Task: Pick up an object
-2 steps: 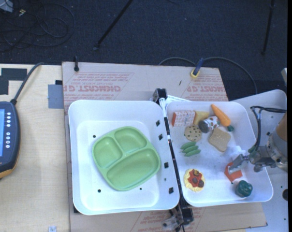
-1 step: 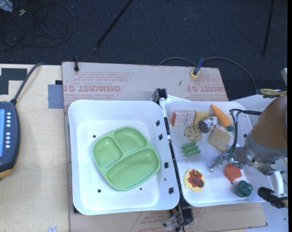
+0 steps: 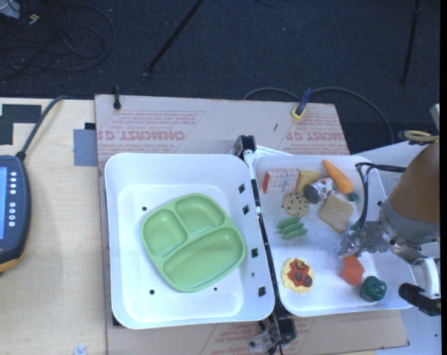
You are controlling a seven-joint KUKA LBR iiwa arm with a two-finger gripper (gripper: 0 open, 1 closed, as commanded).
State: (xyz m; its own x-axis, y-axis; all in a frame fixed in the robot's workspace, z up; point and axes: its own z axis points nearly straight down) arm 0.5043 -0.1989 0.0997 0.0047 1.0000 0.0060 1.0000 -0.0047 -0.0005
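Observation:
The right bin holds several toy foods. Among them are a carrot, a tan bread slice, a brown cookie, a green pea pod, a small pizza, a red-orange piece and a dark green piece. My gripper hangs low over the bin's right side. It is just above the red-orange piece and just below and right of the bread slice. Nothing is visibly lifted.
A green divided plate lies in the left bin. At the back of the right bin lie a red-and-white box, a yellow wedge and a small can. A pendant rests on the bench at far left.

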